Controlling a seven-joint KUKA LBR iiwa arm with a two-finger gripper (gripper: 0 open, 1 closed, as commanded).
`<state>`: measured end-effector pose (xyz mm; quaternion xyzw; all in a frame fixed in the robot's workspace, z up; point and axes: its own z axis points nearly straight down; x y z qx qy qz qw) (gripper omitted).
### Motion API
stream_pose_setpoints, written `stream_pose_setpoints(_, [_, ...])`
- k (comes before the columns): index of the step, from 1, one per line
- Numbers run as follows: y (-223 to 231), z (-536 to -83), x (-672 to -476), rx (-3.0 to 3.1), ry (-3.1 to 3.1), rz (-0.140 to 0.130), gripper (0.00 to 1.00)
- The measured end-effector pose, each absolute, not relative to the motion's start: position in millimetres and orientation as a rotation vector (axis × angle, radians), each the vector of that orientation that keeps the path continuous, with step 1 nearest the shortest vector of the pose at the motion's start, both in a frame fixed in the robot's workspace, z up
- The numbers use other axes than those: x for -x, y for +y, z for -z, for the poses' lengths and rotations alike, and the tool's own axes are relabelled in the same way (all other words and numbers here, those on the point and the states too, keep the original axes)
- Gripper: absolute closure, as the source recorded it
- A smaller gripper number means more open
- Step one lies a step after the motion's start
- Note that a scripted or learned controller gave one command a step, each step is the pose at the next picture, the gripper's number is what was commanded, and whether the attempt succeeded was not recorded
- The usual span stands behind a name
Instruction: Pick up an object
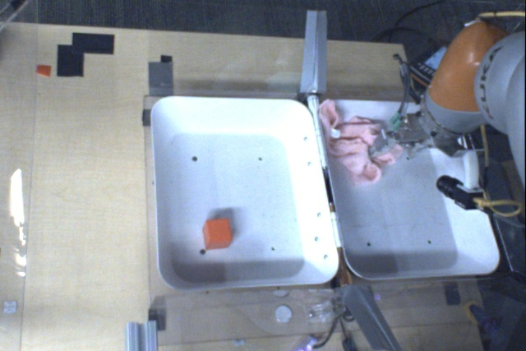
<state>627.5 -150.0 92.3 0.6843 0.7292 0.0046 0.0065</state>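
Note:
A crumpled pink cloth (352,145) lies in the right bin (411,251), against its far left corner. My gripper (386,143) hangs low at the cloth's right edge, touching or nearly touching it. The grey arm with its orange band (457,76) reaches in from the right. An orange cube (218,233) rests in the left bin (246,127), near its front left.
A metal divider post (313,53) rises behind the seam between the two bins. Black and orange markers (78,53) sit on the wooden bench at the far left. Cables run beside the arm at the right.

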Motion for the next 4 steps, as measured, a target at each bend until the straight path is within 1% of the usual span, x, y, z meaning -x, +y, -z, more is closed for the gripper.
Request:
stream_pose_setpoints(1, [-106.4,-93.3,-637.4,-2.05,2.355,-0.013,0.0])
stream_pose_setpoints(2, [-99.5,-92.9,-670.5,-1.88,2.507,0.009,0.0])
stream_pose_setpoints(3, [-96.2,-102.5,-672.5,-1.876,2.51,-0.001,1.0])
stream_pose_setpoints(4, [-56.6,-185.3,-670.9,-2.0,2.414,-0.006,1.0])
